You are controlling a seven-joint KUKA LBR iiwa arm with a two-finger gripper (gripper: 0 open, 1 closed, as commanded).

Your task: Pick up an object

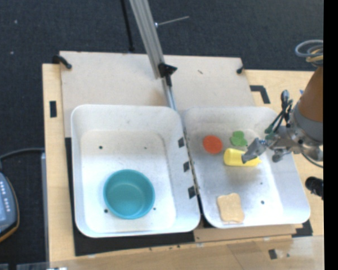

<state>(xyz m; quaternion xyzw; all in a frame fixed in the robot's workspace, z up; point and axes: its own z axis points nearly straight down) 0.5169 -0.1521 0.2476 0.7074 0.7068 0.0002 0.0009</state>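
Observation:
The right bin (281,201) holds a yellow block (234,157), a small green object (238,138), an orange-red round object (212,144) and a tan slice like bread (230,208). My gripper (252,153) reaches in from the right and sits right at the yellow block's right end, just below the green object. Its dark fingertip overlaps the yellow block; I cannot tell whether the block is between the fingers. In the left bin (84,128) sits a teal bowl (129,193).
A slanted metal rail (150,32) runs from the top down to the gap between the bins. The arm's orange band (314,97) hangs over the right bin's right edge. A handheld device (0,201) lies at the far left.

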